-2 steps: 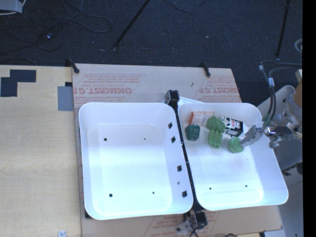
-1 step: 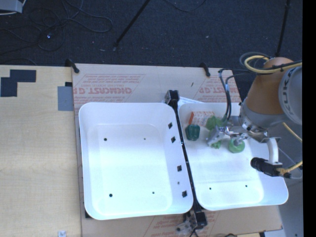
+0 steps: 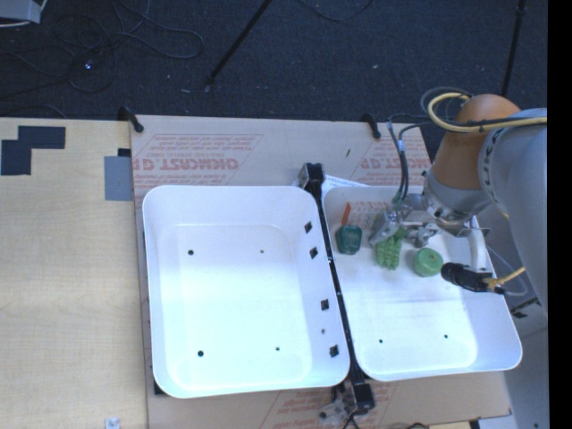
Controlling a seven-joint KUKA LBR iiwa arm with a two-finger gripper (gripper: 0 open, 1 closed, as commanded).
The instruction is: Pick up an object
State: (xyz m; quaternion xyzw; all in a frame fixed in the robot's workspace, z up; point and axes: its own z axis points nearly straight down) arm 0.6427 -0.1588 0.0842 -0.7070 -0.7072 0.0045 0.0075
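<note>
While the arm reaches in, gripper point(image 3: 391, 231) sits low in right bin point(image 3: 429, 347) over bumpy green object point(image 3: 389, 254); fingers' state: can't tell; teal piece point(image 3: 349, 238), green disc point(image 3: 427, 261) beside.

My end effector point(image 3: 399, 228) is hovering over the right bin's point(image 3: 429, 347) far edge, beside three green objects point(image 3: 388, 253).

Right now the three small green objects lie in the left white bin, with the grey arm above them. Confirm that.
Not quite: the camera view shows the three small green objects in the right white bin, near its far end, not the left one. The grey arm is indeed above them.
</note>
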